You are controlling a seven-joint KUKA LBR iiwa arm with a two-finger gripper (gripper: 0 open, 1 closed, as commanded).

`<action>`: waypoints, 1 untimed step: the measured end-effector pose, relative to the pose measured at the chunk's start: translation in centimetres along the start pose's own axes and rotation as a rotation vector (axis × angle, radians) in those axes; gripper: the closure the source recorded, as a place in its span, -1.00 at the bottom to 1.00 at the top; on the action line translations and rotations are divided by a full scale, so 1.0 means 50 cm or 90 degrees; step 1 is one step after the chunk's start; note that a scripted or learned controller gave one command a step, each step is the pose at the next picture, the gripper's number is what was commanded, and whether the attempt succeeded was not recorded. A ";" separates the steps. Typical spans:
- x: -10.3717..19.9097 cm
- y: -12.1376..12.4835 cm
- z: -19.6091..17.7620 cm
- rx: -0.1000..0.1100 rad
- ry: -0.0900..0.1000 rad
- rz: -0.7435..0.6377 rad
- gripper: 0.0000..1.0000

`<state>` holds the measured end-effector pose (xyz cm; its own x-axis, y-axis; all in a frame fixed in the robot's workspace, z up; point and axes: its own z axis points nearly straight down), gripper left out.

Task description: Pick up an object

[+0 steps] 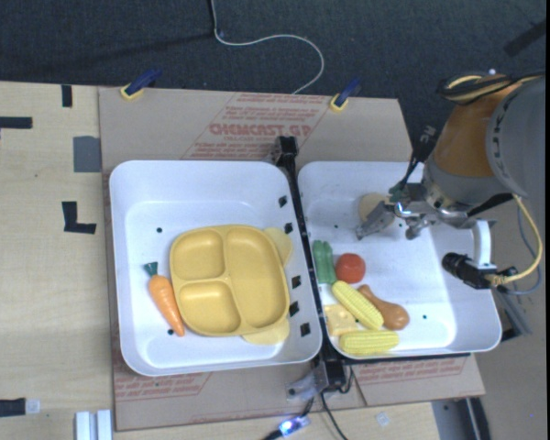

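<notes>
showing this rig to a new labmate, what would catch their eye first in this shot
The big yellow divided plate filling the middle of the left bin stands out first, with an orange carrot lying just beside its left edge. Next comes the bright cluster of toy food at the front of the right bin: a red tomato, two corn cobs and a green vegetable. The arm's hand hangs over that bin's back part, above bare white floor.

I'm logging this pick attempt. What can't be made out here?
- Gripper: too small and blurred to read its jaws, or anything between them.
- Pale item under the yellow tray: mostly hidden by it.
- Food pile: overlapping pieces hide the lower ones.
</notes>
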<state>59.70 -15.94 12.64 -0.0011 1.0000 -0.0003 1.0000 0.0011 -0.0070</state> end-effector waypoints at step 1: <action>0.002 0.000 0.089 -0.003 -0.001 -0.001 -1.00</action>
<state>59.67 -15.82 8.20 -0.0025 1.0000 -0.0013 1.0000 0.0025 -0.0021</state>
